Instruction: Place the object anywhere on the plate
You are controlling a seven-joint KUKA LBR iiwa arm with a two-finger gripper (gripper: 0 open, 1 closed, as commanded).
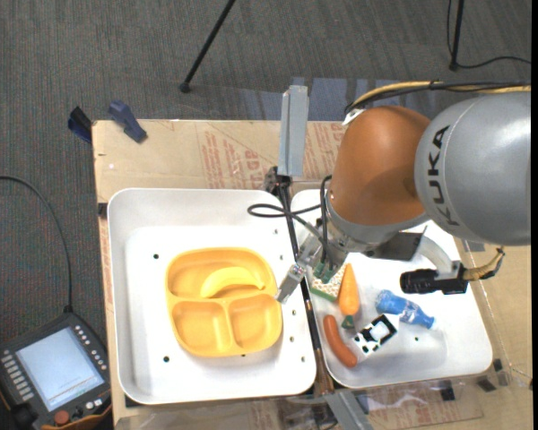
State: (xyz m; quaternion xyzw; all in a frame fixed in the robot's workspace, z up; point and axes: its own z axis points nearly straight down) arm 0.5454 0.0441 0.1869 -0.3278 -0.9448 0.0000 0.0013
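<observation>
Over the bins' shared edge, the gripper (298, 276) hangs beside the yellow plate (222, 301) already bearing a banana (226, 280); finger state indiscernible.

Jaws (298, 278) over the seam between two bins on the tabletop (179, 155). Left of jaws: plate (222, 316) in left bin (134, 240), banana (229, 280) in its rear compartment. Right of jaws, in right bin (457, 339): carrot (349, 292), sausage (340, 340) nearer the front, bottle (405, 309) further right.
</observation>
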